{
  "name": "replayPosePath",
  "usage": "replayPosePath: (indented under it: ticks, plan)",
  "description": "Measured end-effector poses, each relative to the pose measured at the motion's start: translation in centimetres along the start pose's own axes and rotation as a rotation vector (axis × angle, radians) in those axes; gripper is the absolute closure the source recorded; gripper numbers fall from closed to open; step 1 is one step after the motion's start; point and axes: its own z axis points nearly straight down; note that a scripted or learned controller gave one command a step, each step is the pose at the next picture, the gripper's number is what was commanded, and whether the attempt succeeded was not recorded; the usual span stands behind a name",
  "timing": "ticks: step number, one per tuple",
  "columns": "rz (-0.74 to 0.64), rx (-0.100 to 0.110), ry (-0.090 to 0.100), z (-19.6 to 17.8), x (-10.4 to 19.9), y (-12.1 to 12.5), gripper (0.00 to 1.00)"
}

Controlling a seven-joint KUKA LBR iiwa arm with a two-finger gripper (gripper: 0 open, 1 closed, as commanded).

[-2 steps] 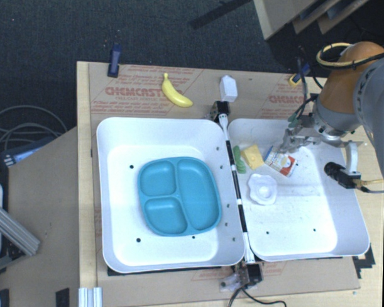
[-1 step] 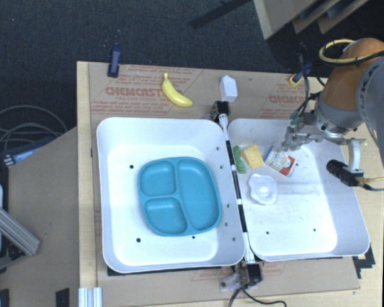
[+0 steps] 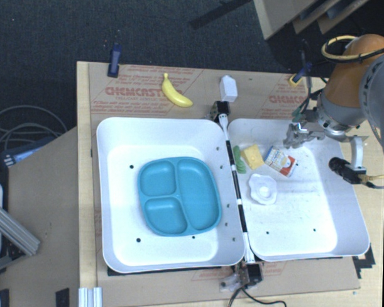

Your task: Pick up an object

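Note:
My gripper (image 3: 297, 136) hangs over the far part of the right bin (image 3: 340, 237), reaching in from the right on the grey and orange arm. Just below and left of it lies a small white and red carton (image 3: 280, 161). A yellow block (image 3: 253, 157) with a green piece (image 3: 240, 159) beside it rests near the bin's left wall. A white cup-like item (image 3: 263, 188) sits a little nearer the front. Nothing shows between the fingers.
The left bin (image 3: 113, 241) holds a blue divided plate (image 3: 177, 195). A yellow banana (image 3: 175, 94) lies on the bench behind the left bin. A small white box (image 3: 229, 88) sits behind the divider. Cables trail at the right of the arm.

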Motion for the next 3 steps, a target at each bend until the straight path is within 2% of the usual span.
replayPosePath:
  ticks: [1, 2, 3]
  plan:
    - [0.006, 0.023, 0.008, 3.6, -1.3, -9.0, 1.0]
    - [0.004, 0.02, 0.009, -3.5, 4.8, -11.1, 1.0]
    - [0.005, 0.021, 0.009, -3.5, 4.7, -11.2, 0.0]
